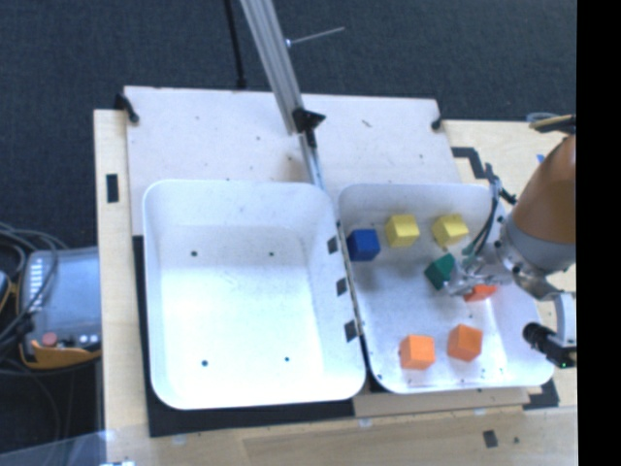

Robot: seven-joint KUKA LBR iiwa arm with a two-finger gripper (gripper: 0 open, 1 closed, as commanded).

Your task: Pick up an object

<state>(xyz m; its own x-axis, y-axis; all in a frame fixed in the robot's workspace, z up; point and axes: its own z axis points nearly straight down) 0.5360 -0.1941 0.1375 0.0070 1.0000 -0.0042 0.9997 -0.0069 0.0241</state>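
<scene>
Jaws sit low in the right bin (pixel 388 207) beside the green block (pixel 441 270), above a small red-orange piece (pixel 479 293); whether they are apart cannot be told

The left bin (pixel 243 289) offers a wide bare floor. The right bin (pixel 388 382) is crowded: a blue cube (pixel 364 245) and two yellow cubes (pixel 403 229) (pixel 450 229) line its far side, two orange cubes (pixel 417 351) (pixel 465 343) its near side. A green block (pixel 441 271) sits between them, leaving bare floor at the centre-left.
</scene>
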